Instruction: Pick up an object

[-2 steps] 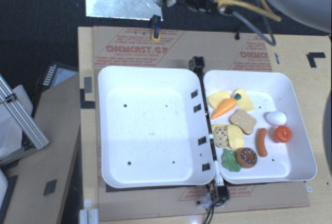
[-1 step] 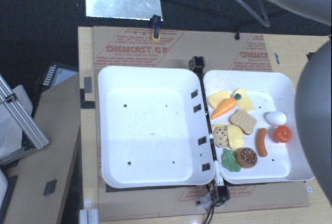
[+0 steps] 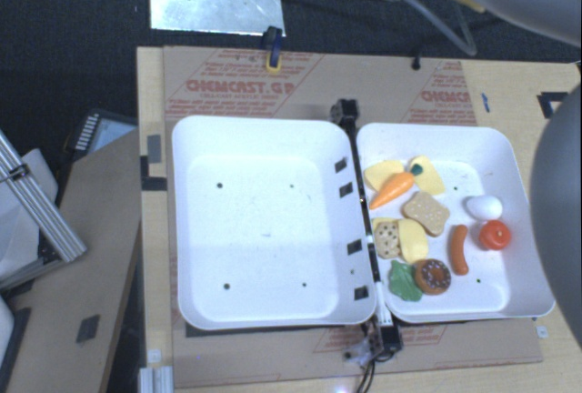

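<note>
On the cardboard-covered worktop [image 3: 227, 77], two shallow white plastic bins sit side by side; the left bin [image 3: 264, 218] holds nothing, while the right bin [image 3: 496, 155] carries every toy food: an orange plastic carrot [image 3: 393, 189], a tan bread slice [image 3: 426, 212], a white egg [image 3: 484, 206], a red tomato [image 3: 495, 236], a sausage [image 3: 458, 250] and a chocolate doughnut [image 3: 432, 277]; nothing appears lifted, so the pick seems not yet begun; the grey arm [image 3: 555, 218] looms blurred at the right edge, well above the bin; whether its fingers are open or closed cannot be told.

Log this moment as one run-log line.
stage: pre-pick | right bin: carrot, egg, tomato, sausage, donut, others | arm: at view's right edge
</note>
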`<state>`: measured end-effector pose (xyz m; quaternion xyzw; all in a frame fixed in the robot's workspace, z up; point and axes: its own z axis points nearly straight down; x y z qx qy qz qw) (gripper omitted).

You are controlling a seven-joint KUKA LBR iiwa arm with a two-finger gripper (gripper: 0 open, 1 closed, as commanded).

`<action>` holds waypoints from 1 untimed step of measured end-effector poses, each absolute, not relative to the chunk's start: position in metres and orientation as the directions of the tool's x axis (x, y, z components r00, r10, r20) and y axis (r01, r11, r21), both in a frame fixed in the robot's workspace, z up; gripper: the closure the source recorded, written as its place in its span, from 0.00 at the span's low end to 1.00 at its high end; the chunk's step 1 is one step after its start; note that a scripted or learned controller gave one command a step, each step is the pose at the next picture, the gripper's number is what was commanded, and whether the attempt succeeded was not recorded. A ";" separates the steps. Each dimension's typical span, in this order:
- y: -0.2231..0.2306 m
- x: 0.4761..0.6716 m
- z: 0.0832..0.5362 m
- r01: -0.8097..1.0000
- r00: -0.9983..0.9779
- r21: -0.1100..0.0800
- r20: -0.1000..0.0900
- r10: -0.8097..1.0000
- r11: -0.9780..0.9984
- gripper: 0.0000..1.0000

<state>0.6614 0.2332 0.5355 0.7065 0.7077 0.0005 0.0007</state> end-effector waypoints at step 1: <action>0.233 0.657 0.535 1.000 -0.002 0.001 0.000 1.000 0.002 1.00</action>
